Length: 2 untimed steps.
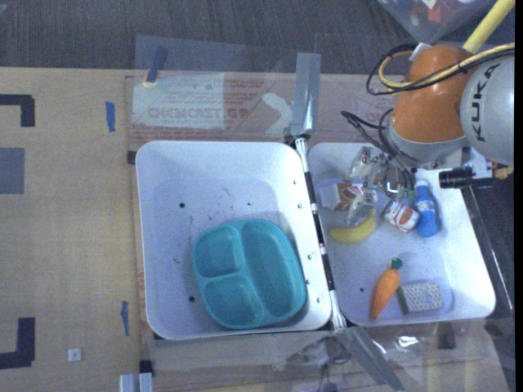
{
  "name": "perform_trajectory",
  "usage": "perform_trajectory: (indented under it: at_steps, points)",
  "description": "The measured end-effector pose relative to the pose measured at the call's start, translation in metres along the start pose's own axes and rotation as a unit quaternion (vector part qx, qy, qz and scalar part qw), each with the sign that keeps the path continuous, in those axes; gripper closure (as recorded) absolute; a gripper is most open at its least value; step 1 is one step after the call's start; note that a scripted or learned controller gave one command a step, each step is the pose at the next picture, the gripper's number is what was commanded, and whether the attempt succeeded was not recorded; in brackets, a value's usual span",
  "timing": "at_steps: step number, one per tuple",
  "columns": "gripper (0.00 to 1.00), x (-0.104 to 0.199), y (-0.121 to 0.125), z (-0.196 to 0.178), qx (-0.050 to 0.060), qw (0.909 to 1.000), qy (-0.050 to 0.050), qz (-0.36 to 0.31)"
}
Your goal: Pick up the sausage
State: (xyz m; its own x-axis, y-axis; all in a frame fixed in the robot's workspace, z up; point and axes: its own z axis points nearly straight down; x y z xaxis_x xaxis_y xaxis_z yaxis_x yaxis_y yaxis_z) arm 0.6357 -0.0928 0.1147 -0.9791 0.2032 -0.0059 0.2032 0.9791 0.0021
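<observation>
Bench: pale wood, wide and bare to the left of both bins.
Left bin: white. Its far half is bare floor with a few dark specks.
Plate: blue-green with three parts. It lies flat in the near right corner of the left bin, close to the near edge and the right edge.
Right bin: white, just beside the left bin. It has bare floor in the near left corner and along the right edge.
Carrot: orange with a green top. It lies near the near edge of the right bin, tilted.
Grey block: just to the right of the carrot, by the near edge.
Banana: yellow, in the middle of the right bin, close to its left edge.
Can: red and white, right of the banana and touching the blue bottle.
Sausage: a small red-brown thing in the far left part of the right bin, just past the banana. It is too blurry to be sure of.
Gripper: low over the far part of the right bin, just beside the red-brown thing. I cannot tell if it is spread or pressed together.
Arm: orange and grey, over the far right corner of the right bin.
</observation>
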Motion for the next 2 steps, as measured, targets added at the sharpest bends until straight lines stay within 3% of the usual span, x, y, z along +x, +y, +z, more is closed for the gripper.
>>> perform_trajectory:
  at_steps: [1,2]
  points:
    - [1.0,-0.002,-0.001,-0.012,-0.002,1.0,-0.004,0.002]
    - [1.0,0.016,0.03,-0.072,0.0,0.9943,-0.002,-0.106]
